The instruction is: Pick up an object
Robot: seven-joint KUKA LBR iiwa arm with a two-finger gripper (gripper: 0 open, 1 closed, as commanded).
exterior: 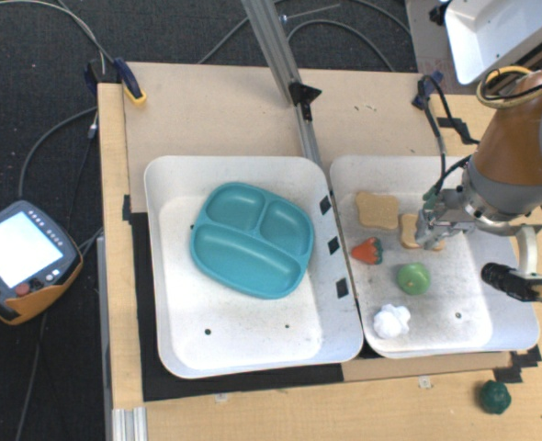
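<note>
We see the left bin [175,338] holding a teal divided plate [251,239]. The right bin [455,333] holds a tan bread slice [378,210], a strawberry [367,251], a green apple [413,278], a white crumpled ball [392,321] and a tan piece [411,231]. The gripper [430,232] sits at that tan piece; whether it pinches it we cannot tell. Bare floor lies along the right bin's front edge.

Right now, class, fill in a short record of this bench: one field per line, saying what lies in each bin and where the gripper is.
left bin: teal divided plate
right bin: toast slice, strawberry, green apple, white crumpled object
gripper: low over the right bin's upper part, beside a tan piece
outside bins: dark green ball on bench
</note>
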